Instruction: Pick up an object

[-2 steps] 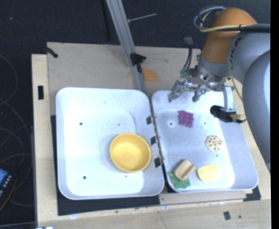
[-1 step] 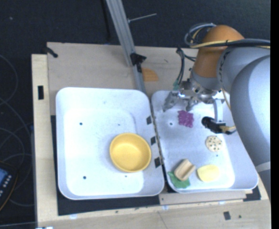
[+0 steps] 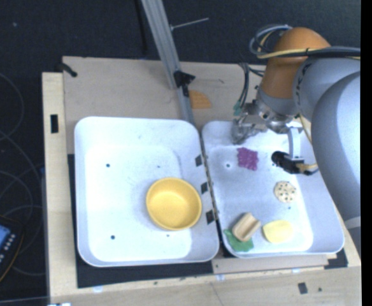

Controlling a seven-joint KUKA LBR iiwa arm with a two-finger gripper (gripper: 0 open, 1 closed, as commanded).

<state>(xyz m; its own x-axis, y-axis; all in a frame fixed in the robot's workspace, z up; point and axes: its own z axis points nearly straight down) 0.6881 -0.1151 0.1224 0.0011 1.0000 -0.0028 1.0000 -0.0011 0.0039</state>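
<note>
The tool (image 3: 242, 131) hangs over the far left corner of the right shallow white bin (image 3: 229, 190), blurred and partly covered by the grey arm (image 3: 339, 126); I cannot tell whether it is open or closed. Nothing shows in its grip. The small crumpled purple piece (image 3: 248, 158) lies just beside it, on the bin floor near the far edge. The arm's bulk covers the bin's right edge. Near that edge lies a round pale speckled disc (image 3: 285, 192). Along the near edge sit a soft yellow block (image 3: 278, 231) and a tan wooden block (image 3: 245, 225), which rests on a green scrap (image 3: 240, 242) that is mostly hidden. A yellow plastic bowl (image 3: 173, 203) stands upright in the left white bin (image 3: 109, 127), near its right edge.
</note>
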